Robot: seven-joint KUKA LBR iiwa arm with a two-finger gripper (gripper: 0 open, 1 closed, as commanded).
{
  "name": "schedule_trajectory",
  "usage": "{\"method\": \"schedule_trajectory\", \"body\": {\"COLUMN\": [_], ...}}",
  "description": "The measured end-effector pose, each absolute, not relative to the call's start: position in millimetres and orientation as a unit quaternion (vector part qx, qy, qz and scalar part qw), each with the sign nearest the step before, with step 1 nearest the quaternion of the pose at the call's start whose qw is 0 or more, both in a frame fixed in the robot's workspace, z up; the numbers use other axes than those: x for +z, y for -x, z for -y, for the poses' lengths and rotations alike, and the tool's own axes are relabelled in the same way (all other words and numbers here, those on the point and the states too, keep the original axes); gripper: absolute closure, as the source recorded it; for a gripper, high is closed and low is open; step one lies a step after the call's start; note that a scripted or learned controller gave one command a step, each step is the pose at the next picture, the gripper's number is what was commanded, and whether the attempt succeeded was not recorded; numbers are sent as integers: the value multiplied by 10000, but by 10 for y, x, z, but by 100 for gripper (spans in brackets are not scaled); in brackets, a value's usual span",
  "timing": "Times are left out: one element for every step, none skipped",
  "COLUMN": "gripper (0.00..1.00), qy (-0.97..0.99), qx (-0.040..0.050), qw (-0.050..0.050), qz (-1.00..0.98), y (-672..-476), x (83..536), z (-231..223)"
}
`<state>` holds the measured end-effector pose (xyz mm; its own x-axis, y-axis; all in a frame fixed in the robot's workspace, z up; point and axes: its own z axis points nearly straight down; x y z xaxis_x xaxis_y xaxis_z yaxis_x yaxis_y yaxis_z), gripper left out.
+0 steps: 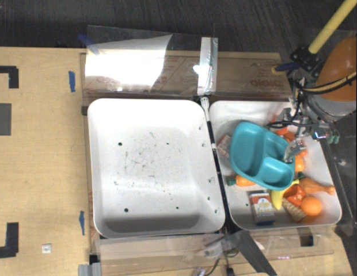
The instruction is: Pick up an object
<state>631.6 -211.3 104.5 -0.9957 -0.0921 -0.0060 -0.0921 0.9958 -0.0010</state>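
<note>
Hand (pixel 295 149) sits low at the right rim of the teal bowl (pixel 260 154) in the right bin (pixel 328 217); can't tell its grip state. Looks like the grasp step: next it needs a firm pinch on that rim, then a straight lift clear of the toy food beside the bowl.

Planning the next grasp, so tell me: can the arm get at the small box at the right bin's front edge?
Probably yes. The small box lies uncovered from above, though a yellow piece and the teal scoop crowd it, and the gripper hangs nearby.

One fixed camera above the bench, looking down at a slant, both white bins (pixel 149 111) framed
</note>
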Motion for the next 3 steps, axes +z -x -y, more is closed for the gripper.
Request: {"method": "schedule_trajectory", "body": {"gripper": [0, 0, 0], "qy": [-34, -661, -580], "qx": [0, 19, -5], "qw": [94, -13, 99], "qz": [-10000, -9978, -9983], "y": [-6258, -6360, -5918], "x": [945, 906, 936], "z": [2195, 2210, 2221]}}
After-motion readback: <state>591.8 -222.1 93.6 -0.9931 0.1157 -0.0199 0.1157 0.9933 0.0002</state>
